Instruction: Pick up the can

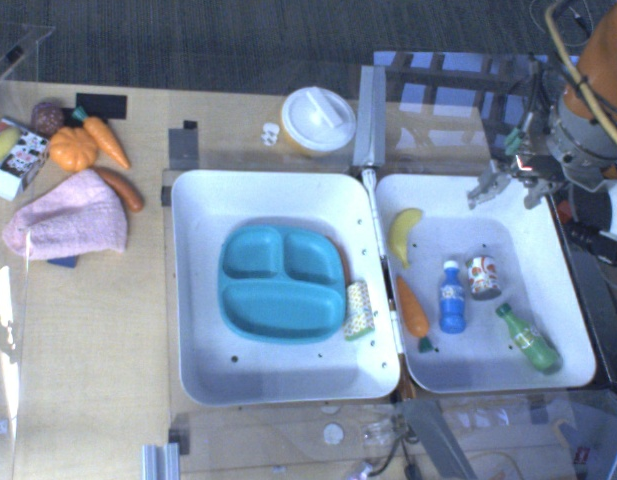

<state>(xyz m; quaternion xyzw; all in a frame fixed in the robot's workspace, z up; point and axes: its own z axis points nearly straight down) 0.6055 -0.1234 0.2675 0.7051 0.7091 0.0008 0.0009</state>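
- The bench point(88, 368) carried two shallow white bins side by side, the left bin point(198, 298) and the right bin point(563, 298).
- The grey arm point(588, 133), with its orange band, reached in from the right over the far right corner of the right bin.
- A teal divided tray point(278, 283) lay in the middle of the left bin, with a small patterned packet point(359, 310) leaning at its right edge.
- A pink cloth point(68, 220) lay on the bench left of the bins, with an orange pumpkin point(72, 148), a toy carrot point(110, 140) and a sausage point(123, 188) near it on the far side.
- A white lidded bowl point(318, 120) sat on the bench beyond the left bin.
- The gripper point(508, 190) hung over the far part of the right bin, fingers spread apart and nothing between them.
- A banana point(404, 234) lay at the far left of the right bin, and an orange carrot point(413, 313) lay nearer along the left wall.
- A green bottle point(528, 340) lay tilted at the near right of that bin.
- A blue bottle point(451, 298) lay in the middle of the right bin.
- The can point(483, 276) sat just right of the blue bottle, nearer than the gripper and apart from it.
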